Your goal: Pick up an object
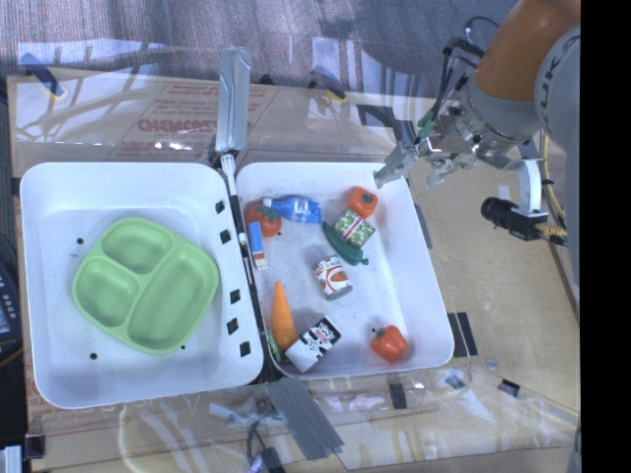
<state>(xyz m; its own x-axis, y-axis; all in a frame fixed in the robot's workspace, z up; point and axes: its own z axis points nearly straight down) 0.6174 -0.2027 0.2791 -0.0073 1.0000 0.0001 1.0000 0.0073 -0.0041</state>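
We see the grey arm (532, 57) with its orange band reaching in from the right, above the bench (493, 264) beyond the far right corner of the right bin (419, 264). Its gripper (394, 170) hangs just over that bin's far right corner, and nothing sits between its fingers; whether they stand wide or narrow we cannot tell from this slant.

The left bin (49, 294) carries a green divided plate (146, 284) with three compartments, lying near its middle.

The right bin holds all the small things. Nearest the gripper is a small carton with a red top (356, 220), lying toward the far right part of the bin, below and to the left of the fingers and apart from them. A dark green piece (347, 247) lies just beside the carton, touching its near side. Along the far edge lies a blue and white bottle (294, 208) on its side, with a small red and orange thing (265, 220) by the bin's left wall and a slim blue and red tube (257, 244) just below it. Near the middle of the bin stands a small white can with red print (333, 277). An orange carrot (282, 315) lies along the left wall toward the near edge, and a black and white carton (314, 344) rests just beside its tip at the near left corner. A red pepper (390, 343) lies at the near right corner, well apart from the gripper.
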